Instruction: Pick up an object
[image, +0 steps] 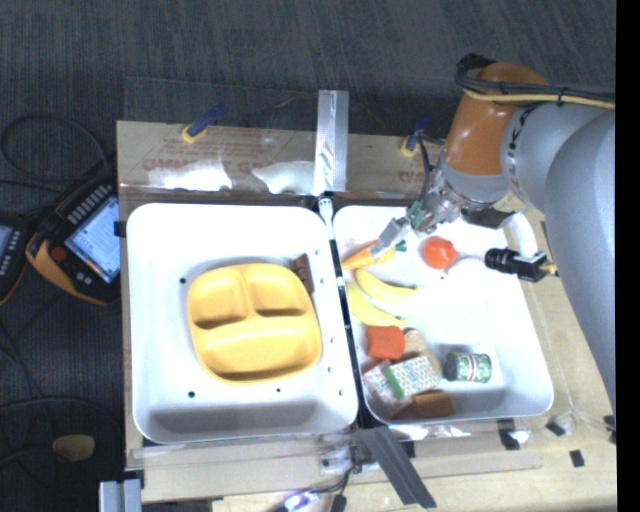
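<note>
The gripper (400, 232) hangs low over the right bin (520, 330), just beside the banana (375, 295) at its far end, whether open or shut cannot be told, probably lined up to take the carrot (362, 256) lying there

No text reads clearly. The cardboard sheet (230, 150) behind the bins bears faint reddish printing, too blurred to make out. The small can (467, 366) carries a label, perhaps printed, but illegible here.
</note>
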